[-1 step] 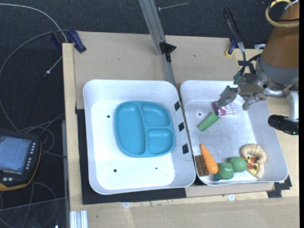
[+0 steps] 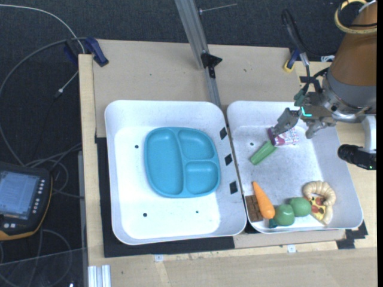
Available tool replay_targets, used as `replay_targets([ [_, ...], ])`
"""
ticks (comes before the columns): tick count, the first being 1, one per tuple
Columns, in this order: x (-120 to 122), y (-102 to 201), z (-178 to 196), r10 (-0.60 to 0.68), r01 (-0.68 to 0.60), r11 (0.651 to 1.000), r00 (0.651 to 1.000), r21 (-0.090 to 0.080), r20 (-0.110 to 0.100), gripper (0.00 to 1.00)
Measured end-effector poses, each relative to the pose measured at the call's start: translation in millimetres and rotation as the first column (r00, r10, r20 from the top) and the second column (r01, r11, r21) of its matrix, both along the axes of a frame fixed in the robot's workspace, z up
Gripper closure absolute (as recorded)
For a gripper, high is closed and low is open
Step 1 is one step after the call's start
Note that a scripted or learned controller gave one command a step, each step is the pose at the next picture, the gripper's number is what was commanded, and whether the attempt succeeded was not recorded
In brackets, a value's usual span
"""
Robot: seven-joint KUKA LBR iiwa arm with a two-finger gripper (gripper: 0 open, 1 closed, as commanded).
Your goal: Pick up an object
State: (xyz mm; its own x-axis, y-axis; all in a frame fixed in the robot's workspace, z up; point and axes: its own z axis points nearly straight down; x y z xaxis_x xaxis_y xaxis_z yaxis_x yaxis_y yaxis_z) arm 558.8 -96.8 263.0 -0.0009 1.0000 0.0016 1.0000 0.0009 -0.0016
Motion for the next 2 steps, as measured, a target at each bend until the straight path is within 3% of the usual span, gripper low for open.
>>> replay_targets([
  [2, 14, 7, -102, -0.001, 0.001, 1.000, 1.000, 0.000, -0.006, 0.00],
])
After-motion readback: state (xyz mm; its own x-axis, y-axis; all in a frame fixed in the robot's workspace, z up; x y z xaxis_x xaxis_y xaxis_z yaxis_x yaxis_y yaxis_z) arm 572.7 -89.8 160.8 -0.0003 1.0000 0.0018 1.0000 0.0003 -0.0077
